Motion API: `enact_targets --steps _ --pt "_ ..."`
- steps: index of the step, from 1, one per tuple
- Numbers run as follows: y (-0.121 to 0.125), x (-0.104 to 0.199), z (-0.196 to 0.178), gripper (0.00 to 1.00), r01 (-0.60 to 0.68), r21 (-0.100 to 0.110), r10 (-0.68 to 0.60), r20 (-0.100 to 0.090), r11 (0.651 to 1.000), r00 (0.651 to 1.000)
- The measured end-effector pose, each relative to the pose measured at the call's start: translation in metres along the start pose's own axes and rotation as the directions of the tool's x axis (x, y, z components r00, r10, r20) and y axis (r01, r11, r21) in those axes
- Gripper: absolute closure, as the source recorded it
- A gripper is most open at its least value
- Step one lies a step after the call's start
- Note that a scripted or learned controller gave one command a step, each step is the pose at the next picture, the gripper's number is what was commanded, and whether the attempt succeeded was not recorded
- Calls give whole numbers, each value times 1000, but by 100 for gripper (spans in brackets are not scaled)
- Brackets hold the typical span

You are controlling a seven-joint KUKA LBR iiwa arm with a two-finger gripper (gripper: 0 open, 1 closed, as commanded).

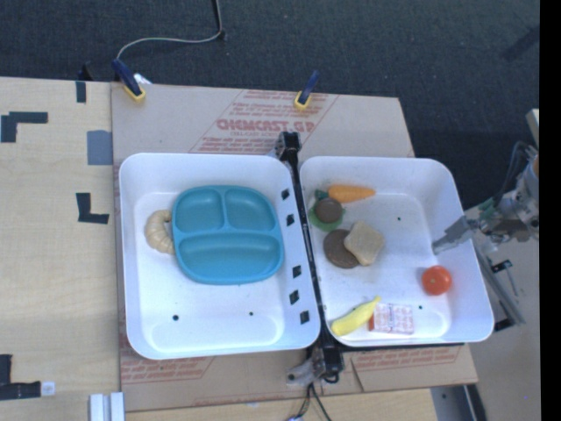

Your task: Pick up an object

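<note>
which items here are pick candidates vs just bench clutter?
Pick candidates (right bin): carrot, tomato, banana, bread slice, brown disc, small packet. Left bin: blue divided plate, a beige item beside it.

Clutter: two blue-and-yellow clamps on the cardboard sheet, the cable, black tape marks on the bench.

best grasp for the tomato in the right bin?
Take the tomato across its round middle, straight down from above. It looks round, so any finger angle should work. It sits apart from the other items but near the right bin wall; align fingers parallel to that wall.
</note>
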State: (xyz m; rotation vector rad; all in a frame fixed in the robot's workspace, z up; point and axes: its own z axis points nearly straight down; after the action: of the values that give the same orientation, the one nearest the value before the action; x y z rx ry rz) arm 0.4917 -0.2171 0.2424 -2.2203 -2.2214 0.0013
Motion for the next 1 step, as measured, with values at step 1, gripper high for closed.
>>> enact_targets --steps 1 --pt "16 -5 148 0 1 0 -1 -1 1000 1000"
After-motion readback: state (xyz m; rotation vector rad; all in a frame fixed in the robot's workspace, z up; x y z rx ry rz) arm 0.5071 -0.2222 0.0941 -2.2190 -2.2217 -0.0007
